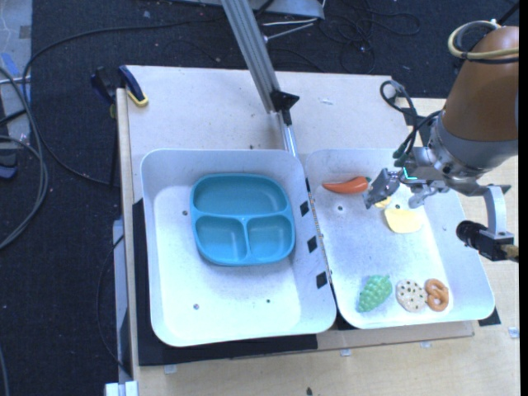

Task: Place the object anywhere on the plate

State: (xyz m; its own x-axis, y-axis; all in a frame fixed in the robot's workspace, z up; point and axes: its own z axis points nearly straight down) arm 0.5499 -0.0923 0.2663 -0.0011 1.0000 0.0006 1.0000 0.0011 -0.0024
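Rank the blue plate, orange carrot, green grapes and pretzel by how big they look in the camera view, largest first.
1. Blue plate, by far the largest.
2. Orange carrot and green grapes: too alike to rank; the carrot is longer, the grapes wider.
3. Pretzel, smallest.

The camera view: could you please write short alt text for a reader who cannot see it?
From the right, a grey and orange robot arm holds its gripper above the right white bin, beside a carrot and a yellow slice. Green grapes, a cookie and a pretzel lie near that bin's front edge. A blue divided plate sits in the left bin.
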